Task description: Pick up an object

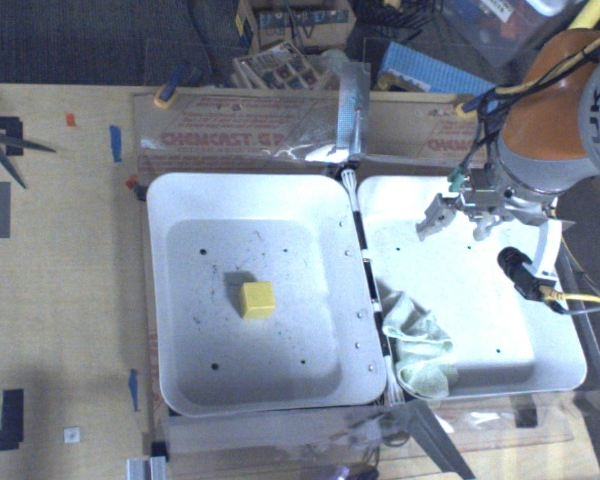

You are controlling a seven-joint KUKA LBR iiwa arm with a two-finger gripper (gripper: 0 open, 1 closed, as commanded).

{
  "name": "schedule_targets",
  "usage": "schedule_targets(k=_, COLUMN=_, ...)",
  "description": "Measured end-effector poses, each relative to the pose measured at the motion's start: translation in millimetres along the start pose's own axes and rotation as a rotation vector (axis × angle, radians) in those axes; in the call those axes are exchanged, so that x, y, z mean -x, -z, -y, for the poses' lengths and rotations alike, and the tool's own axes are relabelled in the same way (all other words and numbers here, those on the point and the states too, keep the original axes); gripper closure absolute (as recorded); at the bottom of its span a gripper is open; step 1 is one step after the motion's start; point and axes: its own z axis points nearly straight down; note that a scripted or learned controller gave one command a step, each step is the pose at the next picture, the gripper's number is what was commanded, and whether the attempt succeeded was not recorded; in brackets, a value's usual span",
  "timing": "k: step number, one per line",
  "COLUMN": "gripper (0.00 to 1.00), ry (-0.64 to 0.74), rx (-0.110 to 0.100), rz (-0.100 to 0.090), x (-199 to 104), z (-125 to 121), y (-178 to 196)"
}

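One fixed overhead camera, slanted down toward 12 o'clock, mid-range, both bins [352, 230] framed, arm [550, 118] entering from 3 o'clock.

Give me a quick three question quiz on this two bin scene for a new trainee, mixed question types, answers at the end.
1. True or false: the yellow block lies in the left bin.
2. What lies in the right bin's near left corner? A) crumpled pale green cloth B) red ball C) spoon
3. Fill in: the gripper hangs above the ____ bin.

Key: 1 true; 2 A; 3 right.
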Motion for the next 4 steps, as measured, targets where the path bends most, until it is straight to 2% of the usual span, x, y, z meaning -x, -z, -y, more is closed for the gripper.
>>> schedule_targets(k=1, gripper=0.0, ry=0.0, rx=0.0, rz=0.0, x=0, z=0, y=0)
schedule_targets(k=2, gripper=0.0, ry=-0.038, rx=-0.001, rz=0.0, x=-38, z=85, y=-21)
schedule_targets(k=3, gripper=0.0, ry=0.087, rx=0.001, rz=0.001, x=-200, z=101, y=-28)
schedule_targets(k=4, gripper=0.0, ry=0.032, rx=0.012, rz=-0.001, x=-245, z=100, y=-115)
